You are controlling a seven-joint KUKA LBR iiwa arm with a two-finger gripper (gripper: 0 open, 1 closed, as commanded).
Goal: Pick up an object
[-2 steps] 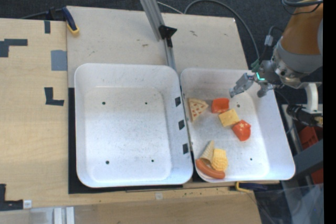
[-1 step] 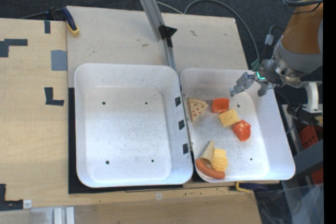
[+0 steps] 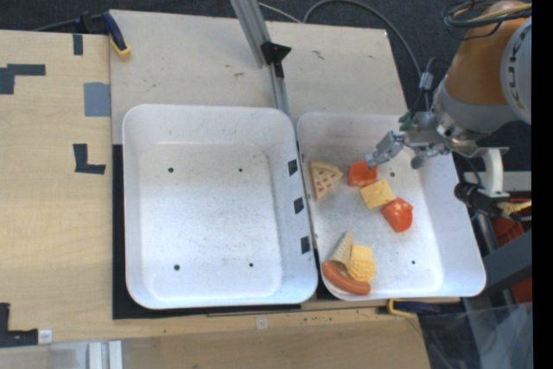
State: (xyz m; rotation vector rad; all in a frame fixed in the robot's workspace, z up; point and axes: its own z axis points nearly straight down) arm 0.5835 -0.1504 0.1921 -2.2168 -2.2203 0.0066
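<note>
The right bin [image 3: 436, 212] holds several toy foods. A pizza slice [image 3: 324, 180] lies at its left wall. A small red-orange block [image 3: 362, 174] sits beside it, with a yellow cracker-like piece [image 3: 376, 194] and a red chunk [image 3: 398, 215] to its lower right. Near the front lie a cone [image 3: 344, 247], a yellow waffle-like piece [image 3: 362, 262] and a sausage [image 3: 346, 279]. My gripper [image 3: 381, 155] hangs tilted over the bin, its tip just above and right of the red-orange block. I see nothing held in it.
The left bin [image 3: 130, 130] stands beside the right one. A slanted metal pole [image 3: 244, 0] comes down to the gap between the bins at the back. A black cable [image 3: 363, 13] loops behind the right bin.
</note>
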